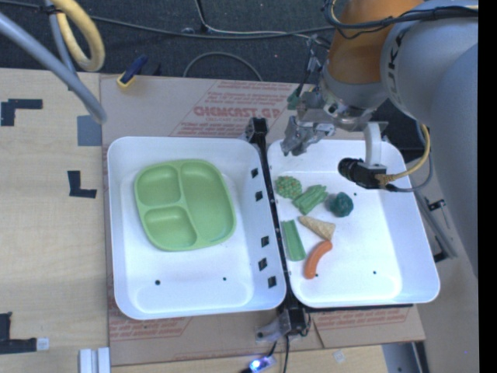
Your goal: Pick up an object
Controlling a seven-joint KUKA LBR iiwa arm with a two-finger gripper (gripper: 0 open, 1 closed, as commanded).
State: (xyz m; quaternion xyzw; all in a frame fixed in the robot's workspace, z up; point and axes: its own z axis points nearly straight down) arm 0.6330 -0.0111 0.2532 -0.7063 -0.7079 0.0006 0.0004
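Note:
My gripper (297,143) hangs over the far left corner of the right bin (388,278), above and apart from the toy food. Below it lie a green broccoli-like piece (288,186), a green pod (311,198), a dark green ball (341,203), a tan wedge (318,226), a long green stick (293,239) and an orange carrot-like piece (315,259). Nothing shows between the fingers.
The left bin (132,286) holds a light green sectioned plate (185,204). A black divider (268,216) runs between the bins. Cables and a yellow hose (78,22) lie beyond the bench's far edge. The grey arm (435,61) crosses the upper right.

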